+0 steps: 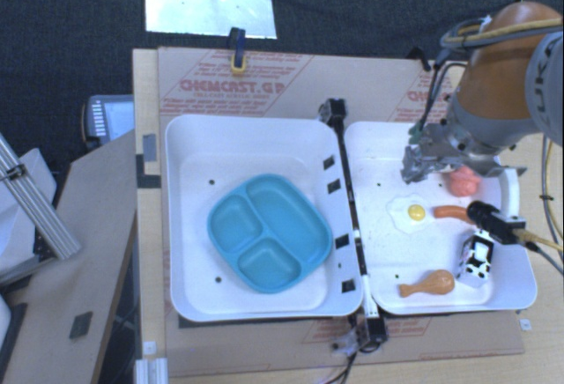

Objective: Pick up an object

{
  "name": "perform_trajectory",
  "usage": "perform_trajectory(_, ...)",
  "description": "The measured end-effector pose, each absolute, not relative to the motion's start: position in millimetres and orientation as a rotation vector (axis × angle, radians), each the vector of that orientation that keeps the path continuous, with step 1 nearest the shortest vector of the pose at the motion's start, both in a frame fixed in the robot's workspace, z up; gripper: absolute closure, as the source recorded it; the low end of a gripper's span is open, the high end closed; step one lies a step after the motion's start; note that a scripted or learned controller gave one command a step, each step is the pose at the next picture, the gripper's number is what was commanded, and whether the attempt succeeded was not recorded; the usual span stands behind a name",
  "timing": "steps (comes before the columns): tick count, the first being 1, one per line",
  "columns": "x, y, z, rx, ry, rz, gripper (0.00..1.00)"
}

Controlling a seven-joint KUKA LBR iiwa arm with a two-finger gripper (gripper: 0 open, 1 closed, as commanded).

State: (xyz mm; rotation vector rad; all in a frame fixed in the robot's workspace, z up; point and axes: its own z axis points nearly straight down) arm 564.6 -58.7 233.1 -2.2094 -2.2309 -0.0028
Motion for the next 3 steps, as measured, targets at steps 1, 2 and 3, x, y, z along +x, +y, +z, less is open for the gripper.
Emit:
perform_trajectory(1, 554.7, 2, 238, -2.208, -2.232, -0.003, 1.0)
perform_trajectory(2, 546.1, 57, 244, -2.209, -2.233, -0.004, 1.0)
perform_trajectory(3, 538.2, 109, 225, -2.208, -2.23, 0.001, 1.0)
